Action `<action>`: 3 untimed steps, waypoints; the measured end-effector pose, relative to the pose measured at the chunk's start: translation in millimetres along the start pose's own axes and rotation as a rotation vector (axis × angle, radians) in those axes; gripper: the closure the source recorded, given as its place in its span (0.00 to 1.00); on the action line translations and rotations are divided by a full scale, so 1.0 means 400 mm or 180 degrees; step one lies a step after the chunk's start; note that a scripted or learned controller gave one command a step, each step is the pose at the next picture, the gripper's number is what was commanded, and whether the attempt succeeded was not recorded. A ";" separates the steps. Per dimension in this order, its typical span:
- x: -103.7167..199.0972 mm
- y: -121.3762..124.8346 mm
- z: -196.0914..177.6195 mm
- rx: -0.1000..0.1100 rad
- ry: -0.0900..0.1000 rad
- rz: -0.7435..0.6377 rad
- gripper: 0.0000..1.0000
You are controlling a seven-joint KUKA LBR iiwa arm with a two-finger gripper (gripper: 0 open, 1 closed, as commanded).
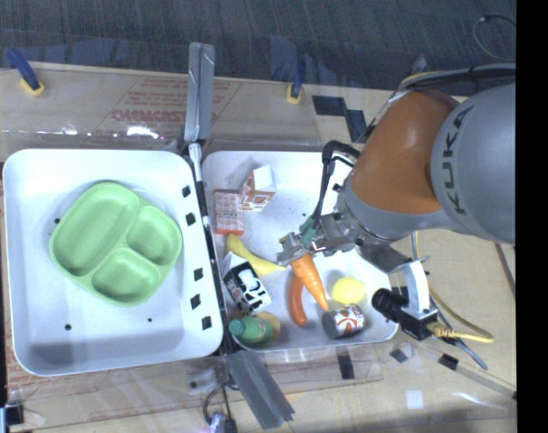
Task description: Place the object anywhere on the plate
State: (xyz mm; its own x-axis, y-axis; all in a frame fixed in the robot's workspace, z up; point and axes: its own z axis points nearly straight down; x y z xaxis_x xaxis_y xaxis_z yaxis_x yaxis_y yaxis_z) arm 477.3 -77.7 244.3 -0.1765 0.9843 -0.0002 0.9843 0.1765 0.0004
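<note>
The tabletop, a pale board, carries two shallow white bins side by side. The grey arm with its orange band comes in from three o'clock and hangs over the right bin. The left bin holds the green plate, a three-compartment dish lying toward nine o'clock of that bin's middle.

In the right bin, the end effector sits low near the bin's centre, right at the top end of the carrot; whether it is released, clenched or grasping the carrot cannot be told, since the wrist hides that part. The carrot lies slanted, its tip pointing toward six o'clock. A second orange piece lies just beside it at seven o'clock.

A banana lies at nine o'clock of the carrot. A small carton and a red-and-white packet rest toward twelve o'clock. A lemon sits at four o'clock of the carrot, with a small can just beneath it. A black-and-white item and a green-and-yellow one occupy the seven o'clock corner.
</note>
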 end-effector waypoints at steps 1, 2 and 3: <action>0.113 0.257 0.136 0.0017 0.0003 -0.0163 1.00; -0.028 0.409 0.132 0.0008 0.0000 0.0522 1.00; 0.171 0.337 0.014 0.0016 0.0005 -0.0126 1.00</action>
State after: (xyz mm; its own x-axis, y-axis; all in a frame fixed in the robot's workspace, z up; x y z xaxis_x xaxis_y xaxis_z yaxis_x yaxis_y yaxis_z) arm 598.0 13.3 238.7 -0.2152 0.9766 0.0015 0.9766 0.2152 -0.0046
